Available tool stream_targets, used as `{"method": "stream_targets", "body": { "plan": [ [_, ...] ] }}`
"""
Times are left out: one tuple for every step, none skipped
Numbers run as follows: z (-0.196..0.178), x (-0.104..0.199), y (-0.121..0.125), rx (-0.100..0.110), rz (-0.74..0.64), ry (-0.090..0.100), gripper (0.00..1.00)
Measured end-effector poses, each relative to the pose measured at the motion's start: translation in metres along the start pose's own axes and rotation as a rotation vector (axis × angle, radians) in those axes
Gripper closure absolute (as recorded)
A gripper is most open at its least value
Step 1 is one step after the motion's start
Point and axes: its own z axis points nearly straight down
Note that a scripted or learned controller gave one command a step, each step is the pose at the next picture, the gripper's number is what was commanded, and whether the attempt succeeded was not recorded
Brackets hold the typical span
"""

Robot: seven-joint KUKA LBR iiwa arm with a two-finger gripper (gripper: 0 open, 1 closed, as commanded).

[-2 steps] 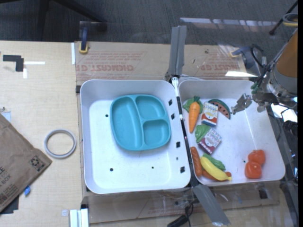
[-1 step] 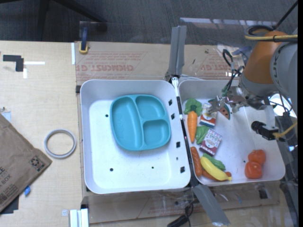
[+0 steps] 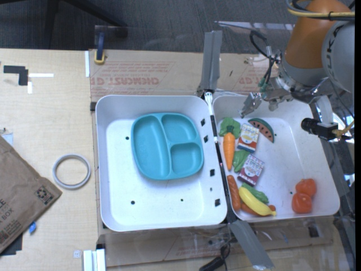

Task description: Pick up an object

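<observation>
Seen from above, my gripper (image 3: 255, 101) hovers at the right bin's (image 3: 321, 151) far edge; I cannot tell its state. Below lie a toy carrot (image 3: 228, 147), watermelon slice (image 3: 263, 129), two small cartons (image 3: 249, 137), banana (image 3: 255, 202) and tomatoes (image 3: 303, 195). The carrot looks light, stiff and slick; grip it mid-body, across its width. The left bin (image 3: 113, 168) holds a blue divided plate (image 3: 167, 145).

A cluster of toy food is being kept in the right bin (image 3: 316, 168): an orange carrot (image 3: 228, 147) lying lengthwise beside green leaves (image 3: 228, 125), two small printed cartons (image 3: 249, 138) (image 3: 252, 169), a watermelon slice (image 3: 264, 127) near the far wall, a yellow banana (image 3: 255, 202) at the near wall, and a red tomato (image 3: 304, 195) well apart in the near right corner
</observation>
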Motion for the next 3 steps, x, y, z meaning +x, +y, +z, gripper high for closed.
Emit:
{"method": "stream_targets", "body": {
  "plan": [
    [0.000,0.000,0.000,0.001,0.000,0.000,0.00],
    [0.096,-0.001,-0.040,0.001,-0.149,0.000,0.00],
    [0.086,-0.002,-0.040,0.000,-0.145,0.000,1.00]
  ]
}}
